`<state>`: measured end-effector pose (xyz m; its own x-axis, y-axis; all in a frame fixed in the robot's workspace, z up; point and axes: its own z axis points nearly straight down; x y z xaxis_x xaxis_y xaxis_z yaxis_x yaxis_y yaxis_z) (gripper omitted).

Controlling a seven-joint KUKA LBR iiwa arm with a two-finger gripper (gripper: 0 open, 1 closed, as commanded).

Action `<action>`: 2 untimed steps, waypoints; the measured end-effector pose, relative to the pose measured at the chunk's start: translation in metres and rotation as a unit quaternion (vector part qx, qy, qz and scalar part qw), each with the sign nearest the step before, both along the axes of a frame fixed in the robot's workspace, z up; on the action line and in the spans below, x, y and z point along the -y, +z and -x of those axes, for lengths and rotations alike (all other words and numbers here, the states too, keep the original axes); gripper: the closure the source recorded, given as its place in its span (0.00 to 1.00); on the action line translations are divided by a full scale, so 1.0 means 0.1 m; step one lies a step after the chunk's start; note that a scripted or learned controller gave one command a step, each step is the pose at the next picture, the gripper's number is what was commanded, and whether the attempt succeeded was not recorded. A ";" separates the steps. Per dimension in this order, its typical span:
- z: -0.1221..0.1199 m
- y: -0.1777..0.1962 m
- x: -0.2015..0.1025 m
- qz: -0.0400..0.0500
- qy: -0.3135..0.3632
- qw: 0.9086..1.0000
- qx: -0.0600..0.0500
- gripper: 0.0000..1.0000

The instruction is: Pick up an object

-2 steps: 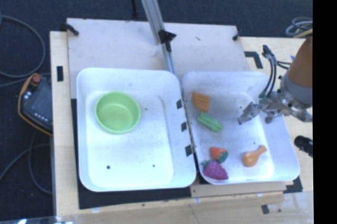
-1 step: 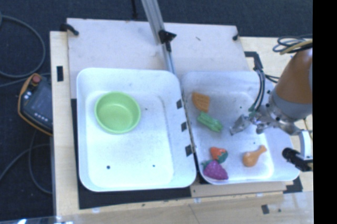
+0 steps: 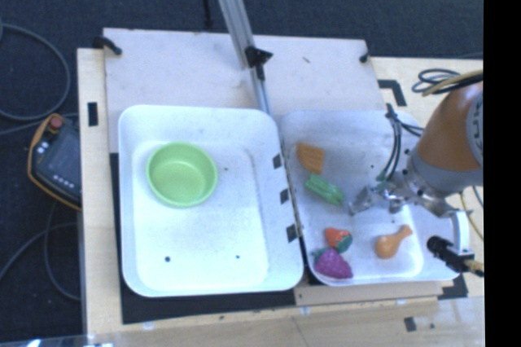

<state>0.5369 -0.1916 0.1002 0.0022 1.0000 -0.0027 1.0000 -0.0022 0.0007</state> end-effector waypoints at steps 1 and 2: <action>-0.01 0.12 0.01 0.000 -0.003 1.000 0.003 1.00; 0.00 0.56 0.00 0.000 0.000 1.000 0.003 1.00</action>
<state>0.5365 -0.1915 0.1567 0.0020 1.0000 -0.0021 1.0000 -0.0020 0.0064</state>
